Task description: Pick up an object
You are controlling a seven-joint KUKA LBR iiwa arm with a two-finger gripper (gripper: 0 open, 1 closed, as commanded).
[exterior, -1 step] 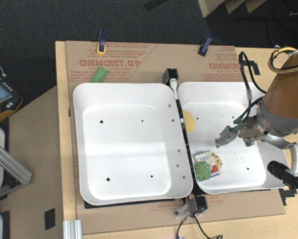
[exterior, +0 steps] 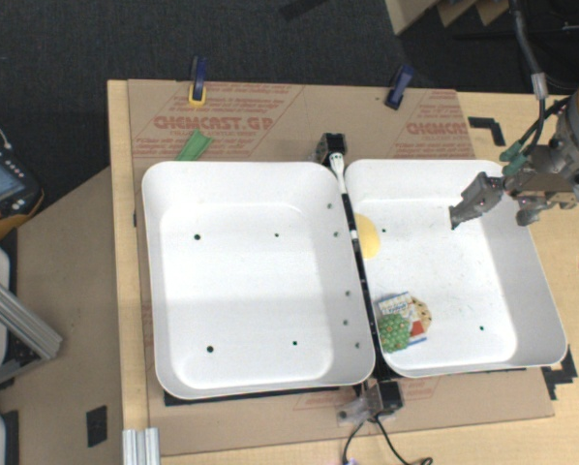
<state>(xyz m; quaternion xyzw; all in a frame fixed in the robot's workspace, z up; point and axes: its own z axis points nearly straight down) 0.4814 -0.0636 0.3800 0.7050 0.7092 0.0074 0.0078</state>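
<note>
Clearly spread, the gripper (exterior: 501, 206) holds nothing — above right bin (exterior: 522, 289).

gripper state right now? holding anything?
Gripper: over the right bin near its far right side, nothing visible between its fingers; open or shut cannot be told from this view.
</note>
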